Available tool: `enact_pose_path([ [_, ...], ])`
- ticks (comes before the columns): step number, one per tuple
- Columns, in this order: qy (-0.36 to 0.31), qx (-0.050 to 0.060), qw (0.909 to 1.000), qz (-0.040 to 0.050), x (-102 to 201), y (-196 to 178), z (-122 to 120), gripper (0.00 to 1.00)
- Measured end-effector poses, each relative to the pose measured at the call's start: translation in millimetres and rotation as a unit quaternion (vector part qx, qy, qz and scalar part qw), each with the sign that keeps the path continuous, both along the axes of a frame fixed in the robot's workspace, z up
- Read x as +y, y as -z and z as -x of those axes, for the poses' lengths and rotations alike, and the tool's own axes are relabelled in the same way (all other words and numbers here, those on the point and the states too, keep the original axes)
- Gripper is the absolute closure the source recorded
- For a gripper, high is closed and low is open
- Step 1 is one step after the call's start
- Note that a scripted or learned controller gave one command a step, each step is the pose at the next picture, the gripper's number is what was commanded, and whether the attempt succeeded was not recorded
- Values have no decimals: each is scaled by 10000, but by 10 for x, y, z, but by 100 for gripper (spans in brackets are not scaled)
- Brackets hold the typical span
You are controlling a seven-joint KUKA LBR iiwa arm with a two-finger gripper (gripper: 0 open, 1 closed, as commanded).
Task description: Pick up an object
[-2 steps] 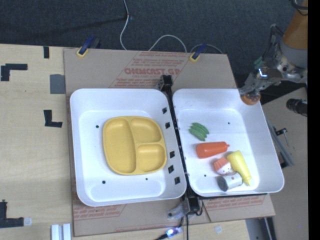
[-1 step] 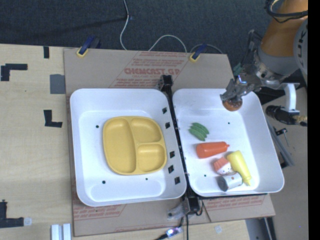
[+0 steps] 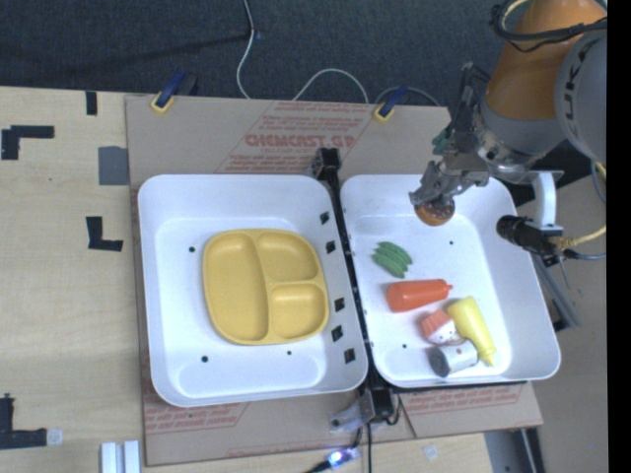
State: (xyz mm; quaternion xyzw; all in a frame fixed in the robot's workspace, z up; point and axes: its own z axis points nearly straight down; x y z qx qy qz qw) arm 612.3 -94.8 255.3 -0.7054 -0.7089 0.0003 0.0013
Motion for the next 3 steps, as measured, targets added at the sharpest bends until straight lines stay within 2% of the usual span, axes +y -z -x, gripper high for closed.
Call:
enact_pose_path([
  [1, -8, 6, 10000, -3, 561, 119, 53, 100],
  [3, -14, 4, 10000, -2, 1649, 58, 314, 100],
])
